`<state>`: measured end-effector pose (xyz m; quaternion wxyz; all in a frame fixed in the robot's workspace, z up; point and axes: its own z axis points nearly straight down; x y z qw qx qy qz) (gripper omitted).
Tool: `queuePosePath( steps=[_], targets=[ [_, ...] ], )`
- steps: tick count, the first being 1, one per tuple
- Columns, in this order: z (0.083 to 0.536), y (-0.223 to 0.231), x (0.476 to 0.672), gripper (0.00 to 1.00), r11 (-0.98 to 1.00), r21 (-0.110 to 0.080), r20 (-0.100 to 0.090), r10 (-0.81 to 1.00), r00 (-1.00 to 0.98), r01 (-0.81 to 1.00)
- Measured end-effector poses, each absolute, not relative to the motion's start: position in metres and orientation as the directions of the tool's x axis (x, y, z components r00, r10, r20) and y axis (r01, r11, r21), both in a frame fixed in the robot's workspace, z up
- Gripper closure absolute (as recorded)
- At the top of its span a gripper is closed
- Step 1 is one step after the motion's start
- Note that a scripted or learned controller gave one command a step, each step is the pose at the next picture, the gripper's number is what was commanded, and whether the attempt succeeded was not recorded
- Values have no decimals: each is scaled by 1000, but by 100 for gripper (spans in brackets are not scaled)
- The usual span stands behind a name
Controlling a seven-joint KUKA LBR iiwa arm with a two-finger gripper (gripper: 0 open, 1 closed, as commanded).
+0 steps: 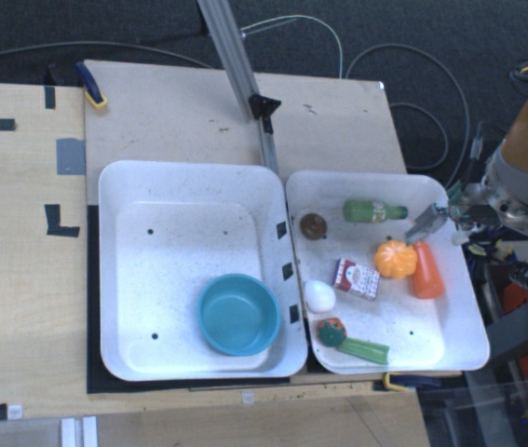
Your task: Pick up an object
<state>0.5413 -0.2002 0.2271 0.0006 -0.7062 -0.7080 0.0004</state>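
Note:
The right bin (464,343) holds a green bottle (373,211), a brown round thing (313,225), an orange fruit (396,259), an orange-red carrot-like piece (426,270), a red-and-white box (356,278), a white egg (319,296), a small red-and-green item (331,331) and a green stick-like vegetable (366,349). My gripper (431,223) hangs over the bin's right rim, just above and right of the orange fruit and the carrot-like piece. Nothing shows held in it.
A blue bowl (237,314) sits in the left bin (124,250) near its front right corner. A grey metal pole (236,54) slants down to the wall between the bins. Cables lie on the dark floor behind the right bin.

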Motion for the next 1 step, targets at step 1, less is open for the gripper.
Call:
queuePosePath(
  steps=[1],
  targets=[
    [227,-200,541,0,2,-1,1,1000,-2,1000]
  ],
)
